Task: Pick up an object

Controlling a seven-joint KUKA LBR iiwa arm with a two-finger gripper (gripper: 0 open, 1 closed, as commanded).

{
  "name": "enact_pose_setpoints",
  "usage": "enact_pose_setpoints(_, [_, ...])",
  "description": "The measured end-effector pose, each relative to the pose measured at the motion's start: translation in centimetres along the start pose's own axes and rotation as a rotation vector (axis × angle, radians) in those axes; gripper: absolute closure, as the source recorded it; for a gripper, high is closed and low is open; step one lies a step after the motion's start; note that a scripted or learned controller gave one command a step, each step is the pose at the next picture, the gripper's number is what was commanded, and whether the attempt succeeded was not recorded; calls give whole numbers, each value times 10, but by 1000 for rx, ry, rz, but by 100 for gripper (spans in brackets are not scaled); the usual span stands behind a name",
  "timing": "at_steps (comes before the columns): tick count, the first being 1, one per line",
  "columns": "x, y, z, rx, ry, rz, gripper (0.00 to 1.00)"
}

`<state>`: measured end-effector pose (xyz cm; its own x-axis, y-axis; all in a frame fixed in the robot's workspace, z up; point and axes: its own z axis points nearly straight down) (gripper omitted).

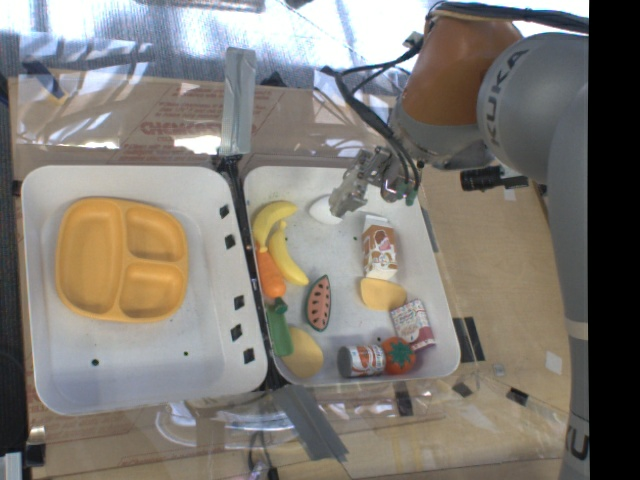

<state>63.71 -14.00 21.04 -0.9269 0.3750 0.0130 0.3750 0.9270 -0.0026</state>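
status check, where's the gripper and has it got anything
Two-finger gripper over right white bin's far end, nothing visible between fingers. Yellow bananas, red watermelon slice lying loose. Yellow divided tray in left bin.

The right bin (437, 268) holds two yellow bananas (275, 236) near its left wall, a carrot (271, 276), a watermelon slice (318, 303) at centre, a small carton (380, 251), and a bottle (362, 360) lying along the near edge.

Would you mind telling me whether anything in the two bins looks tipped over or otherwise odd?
One thing: the small red-labelled bottle lies on its side by the right white bin's near wall, touching a red tomato-like toy.
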Motion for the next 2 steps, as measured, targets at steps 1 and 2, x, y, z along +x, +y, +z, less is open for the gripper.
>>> enact_pose_setpoints(1, [1,-43,-85,-1,-10,208,100])
enact_pose_setpoints(2, [-14,-38,2,0,-1,437,100])
